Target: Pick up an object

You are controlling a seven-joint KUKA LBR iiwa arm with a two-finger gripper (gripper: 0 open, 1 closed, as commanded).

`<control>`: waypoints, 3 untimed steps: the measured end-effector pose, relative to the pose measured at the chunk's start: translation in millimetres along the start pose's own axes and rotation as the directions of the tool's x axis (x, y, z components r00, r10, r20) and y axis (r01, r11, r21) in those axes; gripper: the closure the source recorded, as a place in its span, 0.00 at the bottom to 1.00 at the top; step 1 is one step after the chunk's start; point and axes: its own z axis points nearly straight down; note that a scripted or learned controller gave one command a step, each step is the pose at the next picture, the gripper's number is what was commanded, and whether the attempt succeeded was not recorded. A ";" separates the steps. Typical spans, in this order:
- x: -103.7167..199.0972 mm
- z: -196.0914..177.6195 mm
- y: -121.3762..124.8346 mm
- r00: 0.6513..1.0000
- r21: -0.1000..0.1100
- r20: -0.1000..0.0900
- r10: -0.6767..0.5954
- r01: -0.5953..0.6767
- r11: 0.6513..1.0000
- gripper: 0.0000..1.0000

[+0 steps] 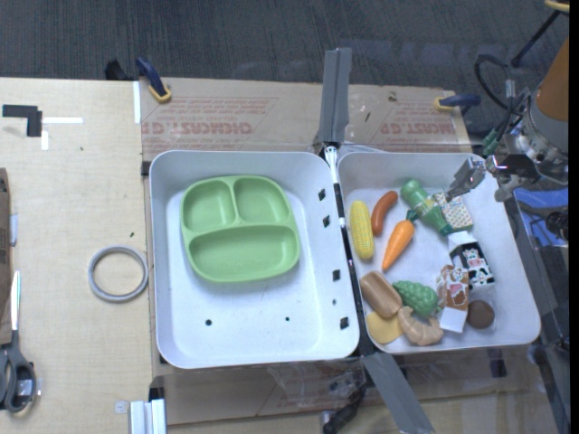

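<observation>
The right bin (516, 242) holds several toy foods: a yellow corn cob (361, 229), a red chili (384, 208), an orange carrot (397, 242), a green bottle (423, 204), a cow-patterned carton (470, 262), a brown bread roll (380, 294), a green leafy piece (414, 292), a croissant (421, 328) and a brown ball (480, 314). My gripper (466, 179) hangs over the bin's upper right part, just right of the green bottle and above a speckled packet (457, 213). Nothing shows in its grasp.
The left bin (172, 333) bears a green divided plate (241, 227). On the bench to the left lie a tape roll (118, 272) and scissors (16, 369). Blue clamps (154, 78) hold cardboard (226, 120) behind the bins. Cables and arm hardware (534, 143) crowd the right side.
</observation>
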 end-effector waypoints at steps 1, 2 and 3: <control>10.6 -11.0 12.9 0.962 -0.003 0.002 -0.272 0.272 0.962 0.00; 30.7 163.6 0.3 0.998 -0.002 0.000 -0.068 0.068 0.998 0.00; 29.4 156.8 -0.3 0.998 0.002 -0.001 -0.065 0.065 0.998 1.00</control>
